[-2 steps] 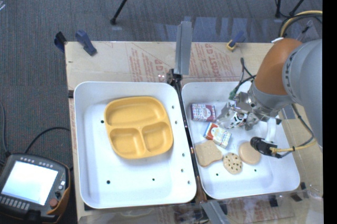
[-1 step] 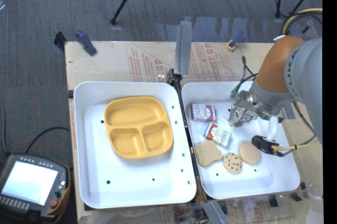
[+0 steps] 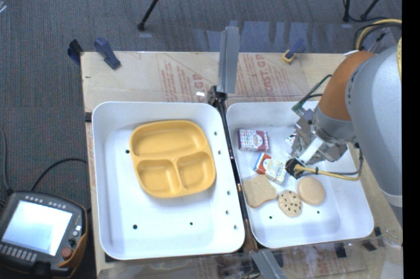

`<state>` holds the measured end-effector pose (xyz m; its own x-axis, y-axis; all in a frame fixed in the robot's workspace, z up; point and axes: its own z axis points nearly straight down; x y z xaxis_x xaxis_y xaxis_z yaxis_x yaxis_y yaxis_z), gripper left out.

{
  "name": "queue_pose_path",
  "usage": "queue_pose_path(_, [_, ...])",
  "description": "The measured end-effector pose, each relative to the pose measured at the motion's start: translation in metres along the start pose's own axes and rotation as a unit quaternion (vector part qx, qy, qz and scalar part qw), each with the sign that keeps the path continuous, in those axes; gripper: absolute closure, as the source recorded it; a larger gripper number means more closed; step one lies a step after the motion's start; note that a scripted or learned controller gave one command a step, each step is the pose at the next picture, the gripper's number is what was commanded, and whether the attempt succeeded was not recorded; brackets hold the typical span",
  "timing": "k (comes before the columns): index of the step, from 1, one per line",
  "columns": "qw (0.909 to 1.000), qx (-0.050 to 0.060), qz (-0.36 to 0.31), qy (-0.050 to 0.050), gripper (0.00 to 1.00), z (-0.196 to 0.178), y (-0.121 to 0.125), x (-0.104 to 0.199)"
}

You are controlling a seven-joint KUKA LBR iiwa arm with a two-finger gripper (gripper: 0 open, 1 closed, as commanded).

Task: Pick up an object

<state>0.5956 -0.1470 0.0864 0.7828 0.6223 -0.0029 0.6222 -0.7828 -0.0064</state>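
**Tool**: lowered into the right bin, just beside the small red-and-white carton. Whether it is spread or pressed together cannot be told; nothing is seen held.

**Carton:** the nearest candidate for pickup. It is judged light, stiff-walled and slightly crushable, and best taken across its narrow sides.

**Flat red packet**: just beyond the carton, toward the far rim.

**Toast slice**, **speckled cookie**, **round biscuit**: ranged nearward of the carton. They are judged thin, low-lying and hard to grip.

**Yellow divided plate**: well apart from the carton, in the left bin.
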Motion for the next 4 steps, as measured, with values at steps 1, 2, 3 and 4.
queue_pose_path(1, [0.9935,0.001,0.114,0.000,1.00,0.001,-0.006,-0.106])
queue_pose_path(2, [0.9781,0.002,0.208,0.000,1.00,0.002,-0.100,-0.043])
queue_pose_path(3, [0.9722,0.000,0.234,0.000,1.00,0.001,-0.056,-0.095])
queue_pose_path(4, [0.9845,0.001,0.175,0.000,1.00,0.002,-0.125,-0.056])
